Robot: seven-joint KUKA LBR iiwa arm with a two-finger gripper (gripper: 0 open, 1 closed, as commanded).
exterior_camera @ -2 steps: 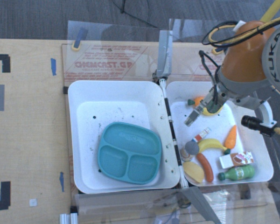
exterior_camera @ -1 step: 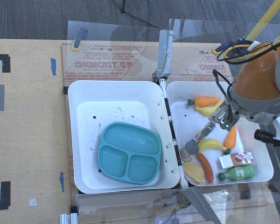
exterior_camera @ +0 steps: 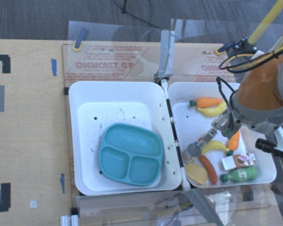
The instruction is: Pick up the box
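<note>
One box [exterior_camera: 238, 161] lies by the right bin's [exterior_camera: 179, 95] near rim, between two bananas [exterior_camera: 216, 146] and one bottle [exterior_camera: 239, 174]; gripper [exterior_camera: 220, 126] above, jaw state indiscernible.

- The turquoise three-compartment plastic tray [exterior_camera: 130, 153] lies in the left white bin [exterior_camera: 80, 98].
- The small white-and-red carton box [exterior_camera: 239, 161] lies in the right white bin [exterior_camera: 179, 95], just behind the green plastic bottle [exterior_camera: 239, 174] and right of the red toy sausage [exterior_camera: 209, 167].
</note>
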